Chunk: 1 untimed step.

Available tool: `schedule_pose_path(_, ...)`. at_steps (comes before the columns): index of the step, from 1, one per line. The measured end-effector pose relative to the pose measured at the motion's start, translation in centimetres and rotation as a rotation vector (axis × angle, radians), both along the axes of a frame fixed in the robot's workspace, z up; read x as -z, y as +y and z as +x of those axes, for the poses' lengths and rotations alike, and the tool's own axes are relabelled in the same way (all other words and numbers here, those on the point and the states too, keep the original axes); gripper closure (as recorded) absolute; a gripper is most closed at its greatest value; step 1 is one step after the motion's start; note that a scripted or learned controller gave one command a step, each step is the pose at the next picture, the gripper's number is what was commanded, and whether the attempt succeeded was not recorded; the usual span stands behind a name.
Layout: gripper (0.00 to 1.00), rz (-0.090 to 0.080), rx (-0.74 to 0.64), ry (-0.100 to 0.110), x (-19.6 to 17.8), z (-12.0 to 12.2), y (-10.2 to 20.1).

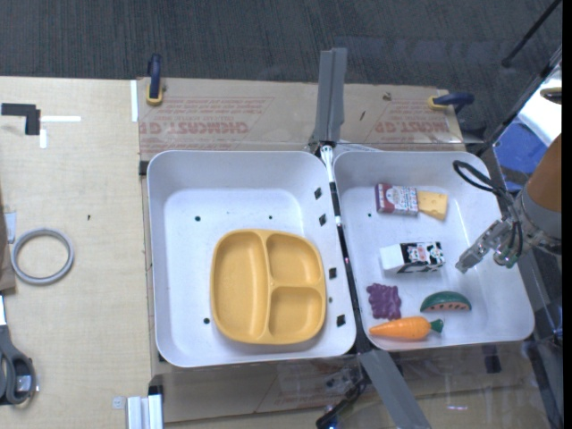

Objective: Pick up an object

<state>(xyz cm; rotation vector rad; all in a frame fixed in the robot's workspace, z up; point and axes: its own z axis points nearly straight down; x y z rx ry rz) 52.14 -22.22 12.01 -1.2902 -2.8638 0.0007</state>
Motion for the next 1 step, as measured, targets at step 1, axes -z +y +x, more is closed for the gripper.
schedule_pose_path(1,0.00,-0.001,-0.001,-0.001,-0.01,0.02,0.01)
